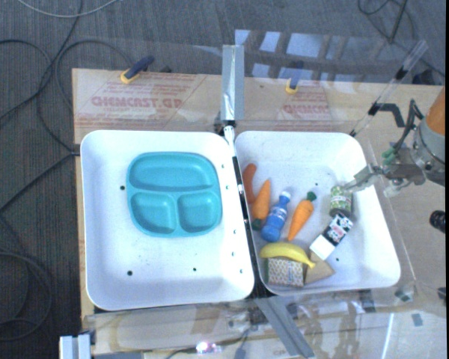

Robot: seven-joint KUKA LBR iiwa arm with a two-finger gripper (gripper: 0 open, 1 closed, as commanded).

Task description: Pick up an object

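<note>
Overhead, a brown bench (172,99) stands on dark carpet (30,223) strewn with cables (15,73), carrying two white bins. The left bin (105,275) holds a teal divided tray (175,193); the right bin (374,253) holds toy carrots (301,217), a banana (286,253) and a blue bottle (277,215). The gripper (343,194) hangs over the right bin beside a small green jar (340,200); whether it is closed cannot be told.

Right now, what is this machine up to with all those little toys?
A robot arm reaches in from the right over the right bin, its gripper near a small green item. It holds nothing visibly yet. Toy carrots, a banana and a blue bottle lie there; the left bin holds a teal tray.
</note>
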